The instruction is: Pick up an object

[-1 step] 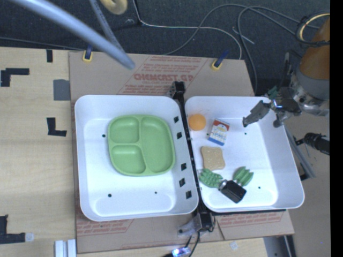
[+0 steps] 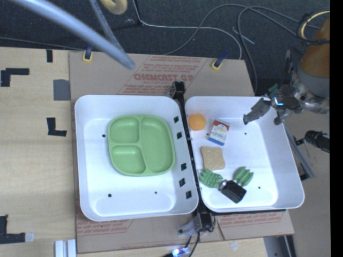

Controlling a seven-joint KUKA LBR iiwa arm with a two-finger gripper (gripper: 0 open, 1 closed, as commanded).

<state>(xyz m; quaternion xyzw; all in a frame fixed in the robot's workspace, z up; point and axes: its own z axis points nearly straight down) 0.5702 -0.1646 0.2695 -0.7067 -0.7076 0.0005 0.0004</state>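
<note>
The right bin [image 2: 268, 143] holds an orange ball [image 2: 197, 122], a small red, white and blue carton [image 2: 218, 132], a tan bread slice [image 2: 213, 157], a leafy green piece [image 2: 211, 178], a green pea pod [image 2: 243, 175] and a black block [image 2: 233, 191]. My gripper [image 2: 265, 113] hangs over the bin's upper right rim, open, with nothing between its dark fingers. It stands to the right of the carton and apart from every object.
A green divided plate [image 2: 142, 144] lies in the left bin [image 2: 91, 143]. A black divider [image 2: 182, 143] runs between the bins. Cables trail across the dark floor behind. The bins rest on a cardboard sheet [image 2: 161, 74] on the wooden bench.
</note>
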